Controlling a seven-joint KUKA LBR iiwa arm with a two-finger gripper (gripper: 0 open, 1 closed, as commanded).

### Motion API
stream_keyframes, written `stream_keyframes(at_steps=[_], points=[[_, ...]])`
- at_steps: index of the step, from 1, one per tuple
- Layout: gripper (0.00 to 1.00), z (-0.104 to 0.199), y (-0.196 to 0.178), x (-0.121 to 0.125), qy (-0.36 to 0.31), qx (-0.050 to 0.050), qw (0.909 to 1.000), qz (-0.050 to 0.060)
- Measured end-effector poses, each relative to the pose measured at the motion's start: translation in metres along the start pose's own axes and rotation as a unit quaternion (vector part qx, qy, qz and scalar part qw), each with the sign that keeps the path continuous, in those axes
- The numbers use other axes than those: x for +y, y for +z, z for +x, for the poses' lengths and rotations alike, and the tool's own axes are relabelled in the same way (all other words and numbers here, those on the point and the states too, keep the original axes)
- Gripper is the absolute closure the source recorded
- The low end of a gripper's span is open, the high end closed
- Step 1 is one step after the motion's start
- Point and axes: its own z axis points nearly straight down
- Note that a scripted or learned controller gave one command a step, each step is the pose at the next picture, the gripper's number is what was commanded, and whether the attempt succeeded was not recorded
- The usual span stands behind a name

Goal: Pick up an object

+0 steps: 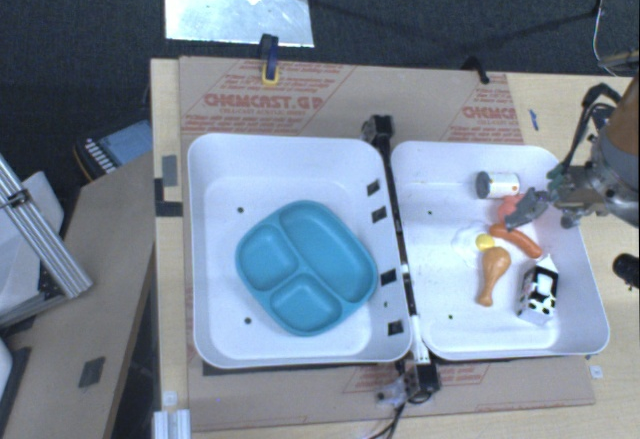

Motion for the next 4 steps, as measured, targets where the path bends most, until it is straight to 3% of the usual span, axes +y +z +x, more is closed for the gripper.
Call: stream_keyframes(at_steps=[1, 4], points=[[0.00, 0.000, -0.005, 0.002, -0.001, -0.001, 1.0000, -0.005], [0.00, -0.013, 0.154, -0.006, 0.000, 0.000, 1.0000, -0.003]])
